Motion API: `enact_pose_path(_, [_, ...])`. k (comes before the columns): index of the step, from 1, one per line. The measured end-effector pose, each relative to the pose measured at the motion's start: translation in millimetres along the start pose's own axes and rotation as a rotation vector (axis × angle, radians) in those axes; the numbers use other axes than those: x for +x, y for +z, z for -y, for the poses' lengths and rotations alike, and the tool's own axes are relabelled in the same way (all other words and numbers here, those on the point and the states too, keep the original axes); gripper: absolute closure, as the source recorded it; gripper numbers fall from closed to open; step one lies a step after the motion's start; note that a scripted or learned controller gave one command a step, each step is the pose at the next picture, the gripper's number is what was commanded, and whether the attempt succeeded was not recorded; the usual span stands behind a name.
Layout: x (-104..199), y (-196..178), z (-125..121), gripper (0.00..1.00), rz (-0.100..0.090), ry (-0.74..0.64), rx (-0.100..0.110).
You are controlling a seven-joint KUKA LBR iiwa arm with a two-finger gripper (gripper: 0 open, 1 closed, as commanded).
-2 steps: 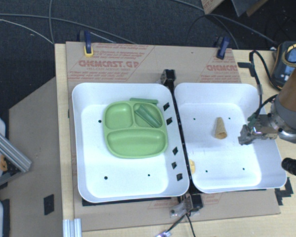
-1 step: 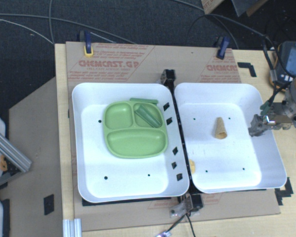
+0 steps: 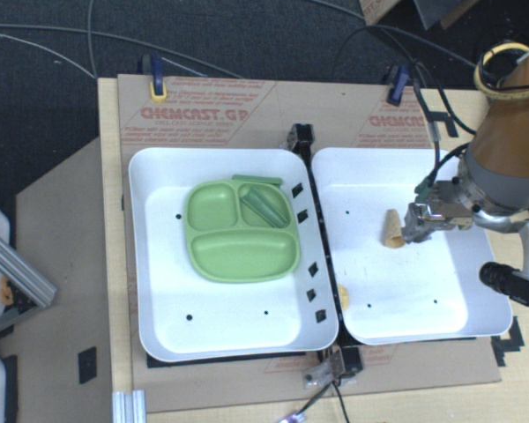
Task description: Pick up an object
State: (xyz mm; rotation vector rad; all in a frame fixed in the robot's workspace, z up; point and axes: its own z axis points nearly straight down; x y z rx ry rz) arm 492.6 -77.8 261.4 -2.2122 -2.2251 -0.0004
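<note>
Nearest the lens, the arm [image 3: 511, 122] leans in from the right over the right bin [image 3: 370, 315], its orange band hanging above the wrist. Down at its end the gripper [image 3: 416, 227] sits low over the bin floor, and whether it is open or closed cannot be told from this angle, since the metal body hides the tips.

Just beyond the gripper, on the side away from the arm, lies a small tan object [image 3: 393, 229], likely the thing to pick. It looks to be touching the gripper or just beside it, but nothing shows it clamped, so I would not call it held. The low, side-on pose suggests the arm is lined up for a grasp at floor level.

Farther off in the same direction, past the divider [image 3: 310, 227] between the bins, the left bin [image 3: 159, 315] carries a green tray [image 3: 238, 254] with a darker green piece [image 3: 266, 204] in one of its upper compartments. A tiny yellowish bit [image 3: 343, 299] rests at the right bin's near-left rim. Both bins sit side by side on the desk [image 3: 203, 104], clamped so they stay put.
</note>
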Motion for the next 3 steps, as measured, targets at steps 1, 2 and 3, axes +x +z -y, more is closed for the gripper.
enact_pose_path(1, [43.4, 2.4, -7.9, 1.0, 0.0, 0.0, -0.001])
enact_pose_path(2, [100.6, 19.7, -17.2, 1.0, 0.0, -0.001, 0.002])
enact_pose_path(3, [152.1, 27.6, -16.4, 1.0, 0.001, 0.0, 0.002])
